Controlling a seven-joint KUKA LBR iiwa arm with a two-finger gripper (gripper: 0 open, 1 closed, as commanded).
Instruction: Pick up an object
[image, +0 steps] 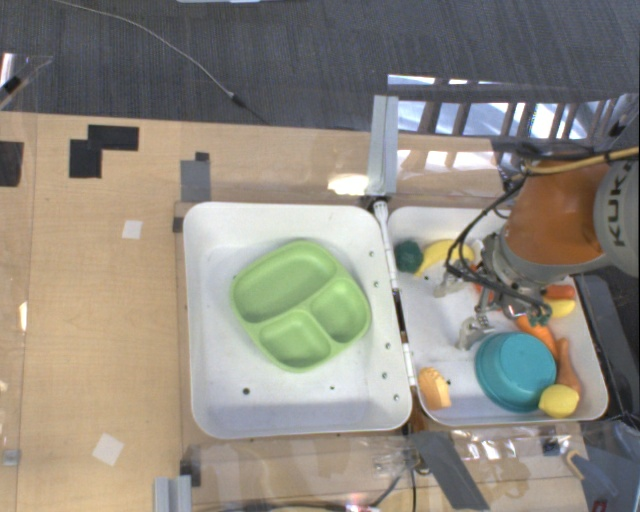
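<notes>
The gripper (478, 322) hangs low in the right bin (432, 330), with the teal bowl (515, 370) as the landmark: the fingertips sit just beside the bowl's upper-left rim, apart from it, over bare bin floor. Whether the fingers are spread or closed I cannot tell, and nothing shows between them. The likeliest target is an orange carrot (535, 330) just above the bowl, lying to the right of the fingertips and partly under the wrist, its long axis running diagonally. A small orange piece (434, 387) lies left of the bowl, farther off.
</notes>
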